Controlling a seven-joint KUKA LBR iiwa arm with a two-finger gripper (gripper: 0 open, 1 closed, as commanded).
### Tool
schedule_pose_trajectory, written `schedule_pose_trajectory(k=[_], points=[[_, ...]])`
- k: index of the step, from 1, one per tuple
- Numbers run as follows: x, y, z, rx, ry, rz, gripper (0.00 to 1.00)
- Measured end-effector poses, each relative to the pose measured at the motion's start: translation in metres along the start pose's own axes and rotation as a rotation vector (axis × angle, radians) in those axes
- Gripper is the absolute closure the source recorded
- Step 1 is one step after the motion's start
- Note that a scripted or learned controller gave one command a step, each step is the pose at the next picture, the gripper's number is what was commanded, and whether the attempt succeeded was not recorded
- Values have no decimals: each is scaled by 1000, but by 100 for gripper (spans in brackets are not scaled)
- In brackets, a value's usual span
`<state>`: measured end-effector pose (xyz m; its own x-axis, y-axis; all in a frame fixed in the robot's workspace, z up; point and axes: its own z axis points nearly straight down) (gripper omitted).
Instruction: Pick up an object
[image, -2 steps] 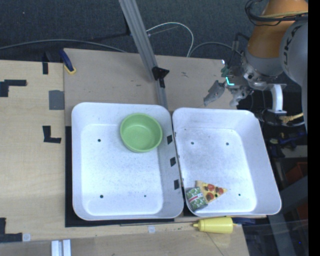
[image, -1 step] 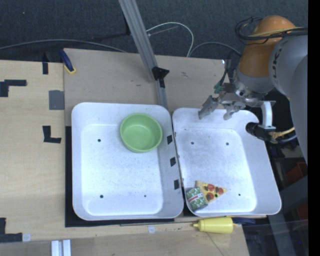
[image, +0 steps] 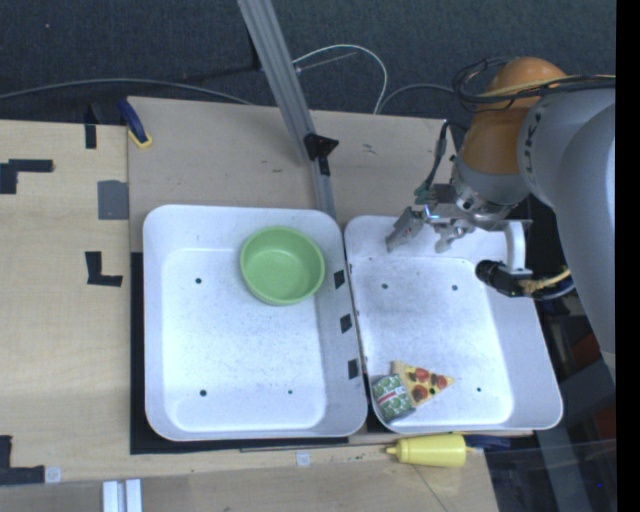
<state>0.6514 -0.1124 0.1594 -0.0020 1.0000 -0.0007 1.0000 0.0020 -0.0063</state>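
Note:
A green bowl (image: 282, 264) sits in the left bin (image: 175, 330), near its far right corner. A toy pizza slice (image: 424, 381) lies at the near left of the right bin (image: 500, 330), next to a small green packet (image: 392, 396). My gripper (image: 428, 231) hangs over the far edge of the right bin, well away from the pizza slice and the bowl. Its fingers (image: 402, 232) are spread apart with nothing between them.
A yellow mustard bottle (image: 432, 451) lies on the bench just outside the right bin's near edge. A grey pole (image: 290, 95) slants down to the gap between the bins at the far side. Cables trail behind the arm.

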Motion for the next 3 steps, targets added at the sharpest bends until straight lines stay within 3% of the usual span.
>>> schedule_pose_trajectory(k=[1, 2, 3], points=[[5, 7, 50, 0, 0, -1, 0], [6, 8, 36, -4, 0, -2, 100], [11, 2, -10, -9, 1, 0, 100]])
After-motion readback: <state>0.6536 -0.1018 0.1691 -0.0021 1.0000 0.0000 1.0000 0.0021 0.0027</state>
